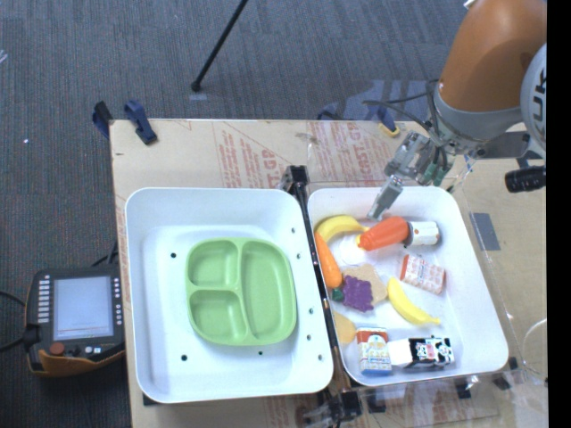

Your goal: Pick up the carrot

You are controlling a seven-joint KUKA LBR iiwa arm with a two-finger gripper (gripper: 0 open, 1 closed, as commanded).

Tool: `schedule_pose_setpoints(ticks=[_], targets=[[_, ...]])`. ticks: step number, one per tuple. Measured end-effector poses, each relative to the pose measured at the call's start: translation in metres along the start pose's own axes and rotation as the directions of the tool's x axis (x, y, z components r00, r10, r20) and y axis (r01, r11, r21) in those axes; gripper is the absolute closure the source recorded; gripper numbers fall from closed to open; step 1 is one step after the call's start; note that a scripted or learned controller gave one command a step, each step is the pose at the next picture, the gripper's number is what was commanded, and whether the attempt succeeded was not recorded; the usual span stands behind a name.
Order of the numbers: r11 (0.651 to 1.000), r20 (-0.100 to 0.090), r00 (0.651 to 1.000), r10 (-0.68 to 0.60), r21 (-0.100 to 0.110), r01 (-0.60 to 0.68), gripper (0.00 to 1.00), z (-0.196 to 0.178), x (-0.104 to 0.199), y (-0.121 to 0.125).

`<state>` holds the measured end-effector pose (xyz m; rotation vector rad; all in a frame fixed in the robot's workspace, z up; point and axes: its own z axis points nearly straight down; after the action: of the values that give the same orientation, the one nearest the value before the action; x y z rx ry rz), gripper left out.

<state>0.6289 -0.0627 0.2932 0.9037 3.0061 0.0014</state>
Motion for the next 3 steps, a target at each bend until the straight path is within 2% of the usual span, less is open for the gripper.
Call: schedule_pose_setpoints(ticks=[1, 2, 3], targets=[[1.0, -0.014, 1.0, 0.018, 0.007, -0.018, 0.0, 0.103, 0.049, 0.015], [1.0, -0.003, 1.0, 0.017, 0.002, -0.017, 0.0, 0.098, 0.046, 0.016], [0.921, -0.001, 0.921, 0.389, 0.003, -0.389, 0.0, 0.106, 0.015, 0.012]])
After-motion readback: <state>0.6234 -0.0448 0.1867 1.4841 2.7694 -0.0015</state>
